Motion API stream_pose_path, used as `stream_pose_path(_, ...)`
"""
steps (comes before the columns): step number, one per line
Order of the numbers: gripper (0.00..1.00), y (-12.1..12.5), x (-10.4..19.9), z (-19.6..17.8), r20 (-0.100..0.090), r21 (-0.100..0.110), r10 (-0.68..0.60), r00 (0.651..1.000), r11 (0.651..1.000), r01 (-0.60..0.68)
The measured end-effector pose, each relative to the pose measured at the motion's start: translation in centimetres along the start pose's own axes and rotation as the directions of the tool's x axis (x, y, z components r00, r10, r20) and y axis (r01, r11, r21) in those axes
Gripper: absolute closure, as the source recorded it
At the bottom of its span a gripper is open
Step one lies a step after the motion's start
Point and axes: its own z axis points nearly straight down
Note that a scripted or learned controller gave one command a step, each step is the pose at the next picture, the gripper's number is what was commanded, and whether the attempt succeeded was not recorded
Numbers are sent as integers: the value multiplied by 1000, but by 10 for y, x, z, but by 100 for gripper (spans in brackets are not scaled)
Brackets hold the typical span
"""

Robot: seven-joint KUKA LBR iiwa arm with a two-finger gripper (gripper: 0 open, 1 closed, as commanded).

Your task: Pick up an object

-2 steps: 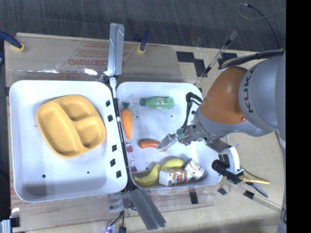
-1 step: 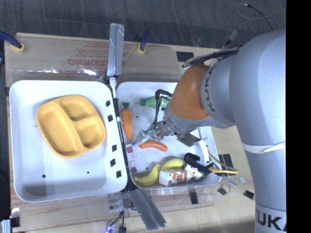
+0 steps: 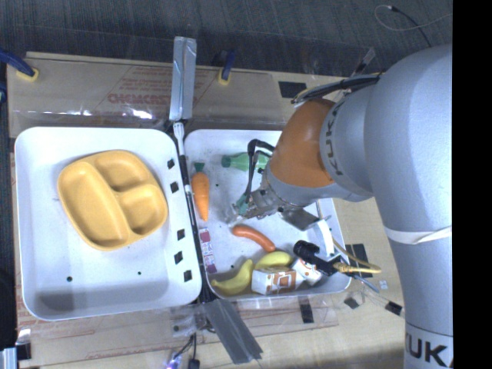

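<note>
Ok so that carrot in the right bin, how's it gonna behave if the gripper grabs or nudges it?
The carrot looks like smooth moulded plastic, so probably stiff, light and a bit slippery. Its round, tapered body lying flat beside the right bin wall would likely roll or pivot when nudged.

A robotics lab: taped cardboard bench (image 3: 307, 83), two white bins (image 3: 31, 206), loose cables (image 3: 407, 18).

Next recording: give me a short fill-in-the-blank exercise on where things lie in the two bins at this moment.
1. The yellow divided tray lies in the ____ bin.
2. The carrot lies in the right bin close to its ____ wall.
3. The pincer hangs over the ____ bin.
4. The banana lies near the right bin's ____ edge.

Missing words: left; left; right; bottom
</note>
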Motion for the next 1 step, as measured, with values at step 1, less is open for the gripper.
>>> stream_pose_path(1,0,0,0,0,0,0,0,1000,1000,0)
